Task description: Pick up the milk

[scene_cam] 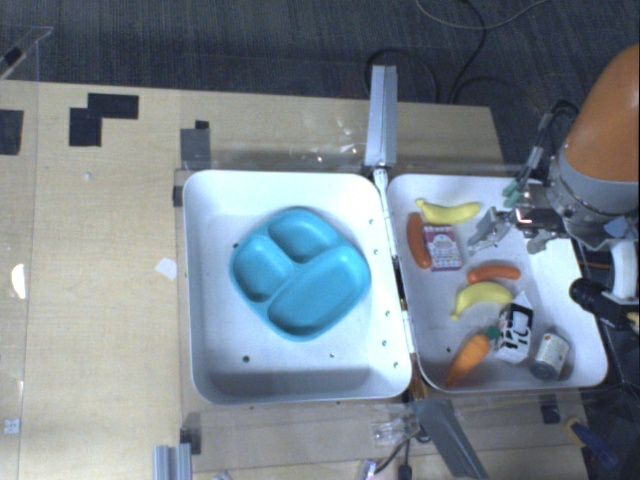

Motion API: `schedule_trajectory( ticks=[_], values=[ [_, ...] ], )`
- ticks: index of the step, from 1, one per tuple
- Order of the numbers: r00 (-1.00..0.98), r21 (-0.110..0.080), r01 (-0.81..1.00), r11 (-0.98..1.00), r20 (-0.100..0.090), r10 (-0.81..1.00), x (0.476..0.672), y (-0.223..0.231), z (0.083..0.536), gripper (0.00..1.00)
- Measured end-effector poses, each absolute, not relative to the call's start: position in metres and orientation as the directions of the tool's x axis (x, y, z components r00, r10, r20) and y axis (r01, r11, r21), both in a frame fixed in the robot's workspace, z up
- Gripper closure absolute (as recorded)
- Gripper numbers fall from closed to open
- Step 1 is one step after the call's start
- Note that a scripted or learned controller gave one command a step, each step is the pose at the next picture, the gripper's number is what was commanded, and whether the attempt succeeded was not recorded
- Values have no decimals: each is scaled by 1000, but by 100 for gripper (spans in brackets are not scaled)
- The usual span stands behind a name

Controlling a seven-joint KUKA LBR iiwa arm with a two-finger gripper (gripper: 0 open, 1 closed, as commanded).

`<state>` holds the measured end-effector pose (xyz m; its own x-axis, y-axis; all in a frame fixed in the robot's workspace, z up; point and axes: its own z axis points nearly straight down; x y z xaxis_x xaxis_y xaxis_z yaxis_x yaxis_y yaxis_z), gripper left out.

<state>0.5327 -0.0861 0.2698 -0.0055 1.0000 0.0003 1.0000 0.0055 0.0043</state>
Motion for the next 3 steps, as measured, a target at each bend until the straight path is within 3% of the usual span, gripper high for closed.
schedule_trajectory(
  ticks=[1, 2, 3],
  values=[
    [-128, 5, 992, 128, -1, 992, 497, -155, 196, 0],
    [53, 6, 999, -53, -1, 999, 489, -169, 95, 0],
    [50, 11, 999, -50, -1, 999, 491, -169, 106, 100]
  ],
)
